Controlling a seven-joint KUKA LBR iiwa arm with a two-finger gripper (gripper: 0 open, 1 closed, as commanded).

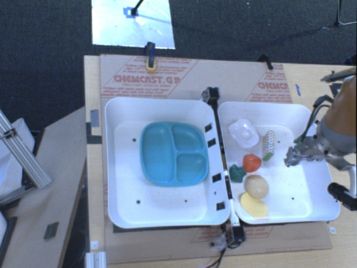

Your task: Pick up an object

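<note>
Camera view, near to far: I see a yellow piece (254, 206) in the right bin (312, 208), then a tan egg (256, 186), a green bit (237, 173), a red tomato (252, 162) and a clear cup (244, 132). My gripper (291, 158) hovers right of them; grip state I cannot tell. Left bin (120, 208) holds a blue tray (173, 153).
</note>
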